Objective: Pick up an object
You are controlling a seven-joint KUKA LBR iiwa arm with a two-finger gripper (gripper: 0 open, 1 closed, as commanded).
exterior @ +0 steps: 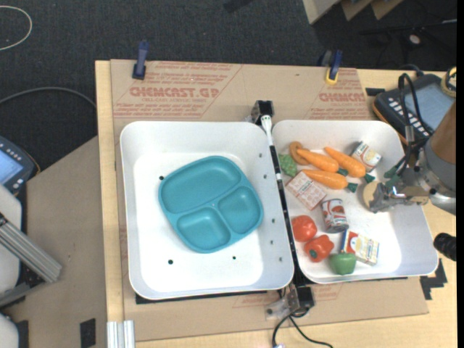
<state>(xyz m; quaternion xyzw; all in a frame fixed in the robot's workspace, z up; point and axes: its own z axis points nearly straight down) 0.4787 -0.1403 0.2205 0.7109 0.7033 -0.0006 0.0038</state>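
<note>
The arm [444,158] is seen entering from the right edge, its wrist lowered over the right bin [391,256]. The gripper [378,196] is positioned low over the bin floor at the right-centre of that bin; whether anything is held, or how far it is opened, cannot be told at this resolution.

Objects in the right bin are recorded to the gripper's left: three carrots [326,167] near the top, a small carton [304,190] below them, a red-and-white can [334,214] just left of the gripper, two red peppers [311,238], a green pepper [343,262] and a small box [365,249] near the front. A teal divided tray [210,203] is noted in the left bin [138,216].
</note>
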